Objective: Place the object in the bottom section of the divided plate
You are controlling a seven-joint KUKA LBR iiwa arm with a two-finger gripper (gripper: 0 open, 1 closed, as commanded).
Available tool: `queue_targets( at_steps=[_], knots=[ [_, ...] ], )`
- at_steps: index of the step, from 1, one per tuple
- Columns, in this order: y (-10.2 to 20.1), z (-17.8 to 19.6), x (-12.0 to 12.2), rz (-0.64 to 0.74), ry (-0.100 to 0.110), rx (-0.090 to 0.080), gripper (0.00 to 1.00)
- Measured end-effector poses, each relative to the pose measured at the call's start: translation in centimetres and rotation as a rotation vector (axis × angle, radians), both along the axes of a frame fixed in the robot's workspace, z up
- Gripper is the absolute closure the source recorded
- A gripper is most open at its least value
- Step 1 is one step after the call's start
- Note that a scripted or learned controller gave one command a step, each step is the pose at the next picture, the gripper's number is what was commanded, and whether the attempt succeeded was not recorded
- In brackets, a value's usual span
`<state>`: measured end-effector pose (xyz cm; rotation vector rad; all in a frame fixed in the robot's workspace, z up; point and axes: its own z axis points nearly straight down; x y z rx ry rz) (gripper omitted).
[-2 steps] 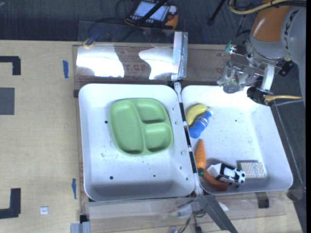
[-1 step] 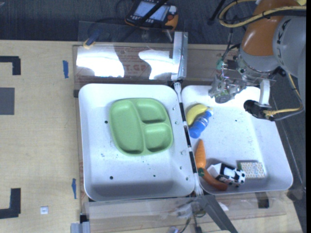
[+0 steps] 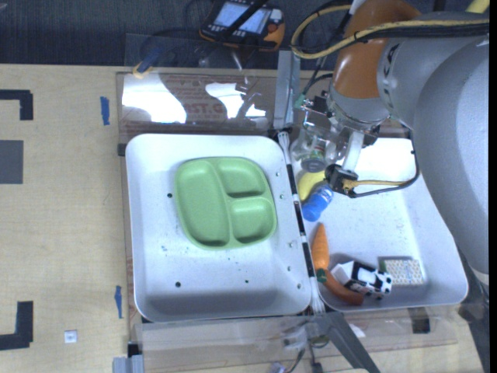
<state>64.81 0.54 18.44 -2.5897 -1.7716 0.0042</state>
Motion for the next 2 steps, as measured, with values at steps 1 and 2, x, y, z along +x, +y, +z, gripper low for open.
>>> queue_targets(
  at_steps=[1,2],
  knots=[
    [-1.7,1.4,0.7,0.352,-0.007,-0.001,1.00],
    [10.1,0.4,0.7,0.354,-0.007,0.000,1.00]
  ],
)
